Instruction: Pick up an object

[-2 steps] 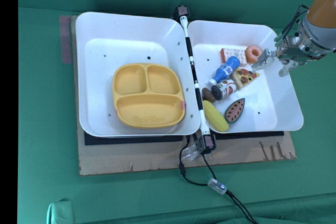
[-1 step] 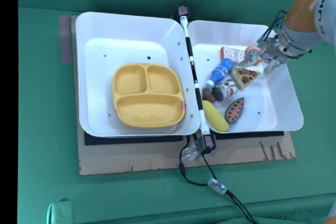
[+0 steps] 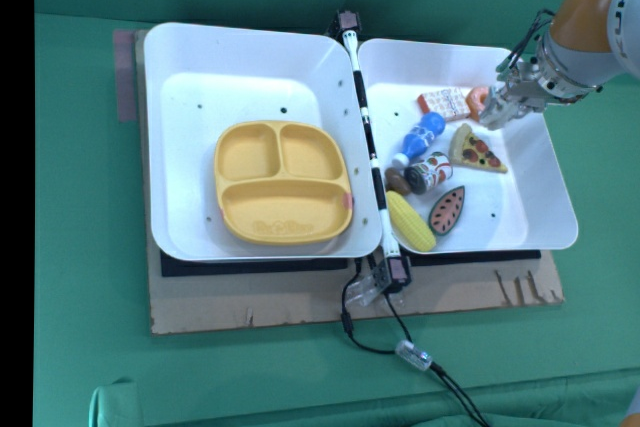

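Just beside the gripper (image 3: pixel 493 118), whose finger state I cannot tell, lies a small orange-and-white carton (image 3: pixel 446 102) in the right bin (image 3: pixel 545 190); probably light, rigid, best pinched across its narrow sides.

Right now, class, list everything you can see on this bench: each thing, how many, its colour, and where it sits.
Bins: two, white, side by side.
Divided plate: one, yellow, left bin.
Carton: one, orange and white, right bin, far side.
Bottle: one, blue and white, right bin.
Can: one, right bin, middle.
Pizza slice: one, yellow and red, right bin.
Corn cob: one, yellow, right bin, near edge.
Watermelon slice: one, red and green, right bin.
Gripper: one, grey, over the right bin by the carton.
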`<action>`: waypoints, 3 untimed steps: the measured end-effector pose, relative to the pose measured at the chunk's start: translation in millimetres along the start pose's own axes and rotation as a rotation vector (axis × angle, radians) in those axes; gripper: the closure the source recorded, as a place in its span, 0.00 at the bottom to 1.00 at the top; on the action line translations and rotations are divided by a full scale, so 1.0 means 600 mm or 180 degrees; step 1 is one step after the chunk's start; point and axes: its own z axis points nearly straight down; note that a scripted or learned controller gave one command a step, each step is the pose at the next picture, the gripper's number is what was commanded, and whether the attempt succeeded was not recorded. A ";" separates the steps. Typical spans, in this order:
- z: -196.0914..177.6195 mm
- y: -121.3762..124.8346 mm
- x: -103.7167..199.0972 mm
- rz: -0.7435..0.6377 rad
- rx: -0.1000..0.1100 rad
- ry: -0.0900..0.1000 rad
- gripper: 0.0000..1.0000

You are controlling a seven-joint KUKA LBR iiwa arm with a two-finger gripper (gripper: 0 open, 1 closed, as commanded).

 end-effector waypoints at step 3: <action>0.036 0.156 0.083 -0.0061 0.0102 0.0113 0.00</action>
